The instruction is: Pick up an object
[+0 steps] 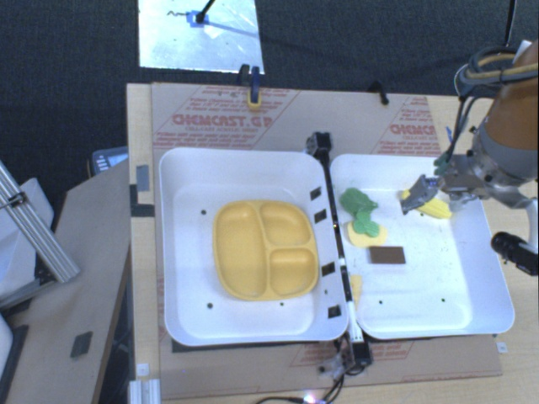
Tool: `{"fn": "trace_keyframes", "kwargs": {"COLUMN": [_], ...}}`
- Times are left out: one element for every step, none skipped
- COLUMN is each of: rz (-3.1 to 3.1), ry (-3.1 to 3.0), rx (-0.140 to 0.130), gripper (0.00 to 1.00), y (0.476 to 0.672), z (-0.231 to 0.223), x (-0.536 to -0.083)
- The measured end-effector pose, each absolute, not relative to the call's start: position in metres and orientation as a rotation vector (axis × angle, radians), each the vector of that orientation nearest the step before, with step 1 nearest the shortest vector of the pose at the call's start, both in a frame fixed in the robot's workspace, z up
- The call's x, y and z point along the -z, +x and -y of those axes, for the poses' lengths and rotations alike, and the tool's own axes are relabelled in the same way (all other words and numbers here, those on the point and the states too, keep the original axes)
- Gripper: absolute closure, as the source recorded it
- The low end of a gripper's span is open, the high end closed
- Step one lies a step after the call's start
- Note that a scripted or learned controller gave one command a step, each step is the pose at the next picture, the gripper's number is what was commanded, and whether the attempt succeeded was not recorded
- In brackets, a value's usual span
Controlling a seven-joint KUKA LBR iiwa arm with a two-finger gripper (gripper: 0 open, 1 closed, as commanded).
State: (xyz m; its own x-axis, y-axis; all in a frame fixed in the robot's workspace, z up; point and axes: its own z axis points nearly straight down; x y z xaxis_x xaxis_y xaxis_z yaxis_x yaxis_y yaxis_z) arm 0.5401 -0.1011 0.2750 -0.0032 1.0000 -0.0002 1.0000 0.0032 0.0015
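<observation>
The right bin [459,297] holds two green leafy pieces [360,202], a flat pale yellow piece [365,238], a brown rectangular block [387,256] and a yellow banana-like object [437,210]. My gripper [419,197] hangs low over the bin's upper right part, directly at the yellow object's left end and touching or overlapping it. Whether that object is gripped cannot be told from this angle. The green pieces lie to the gripper's left and the brown block lies below and left of it.
The left bin [189,192] holds a yellow divided plate [265,249]. A black clipped divider [330,225] runs between the bins, with a small yellow scrap [355,288] beside it. The arm's body [505,133] overhangs the right bin's far right corner.
</observation>
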Motion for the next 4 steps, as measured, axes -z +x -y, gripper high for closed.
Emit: {"fn": "trace_keyframes", "kwargs": {"rz": [-2.235, -2.236, -2.231, -2.227], "ry": [2.210, 2.209, 2.212, 2.213], "rx": [-0.003, -0.003, -0.004, -0.005], "gripper": [0.00, 0.00, 0.00, 1.00], "y": [0.531, 0.516, 0.519, 0.520], "z": [0.022, -0.046, -0.082, -0.079], "x": [-0.254, -0.254, -0.267, -0.278]}}
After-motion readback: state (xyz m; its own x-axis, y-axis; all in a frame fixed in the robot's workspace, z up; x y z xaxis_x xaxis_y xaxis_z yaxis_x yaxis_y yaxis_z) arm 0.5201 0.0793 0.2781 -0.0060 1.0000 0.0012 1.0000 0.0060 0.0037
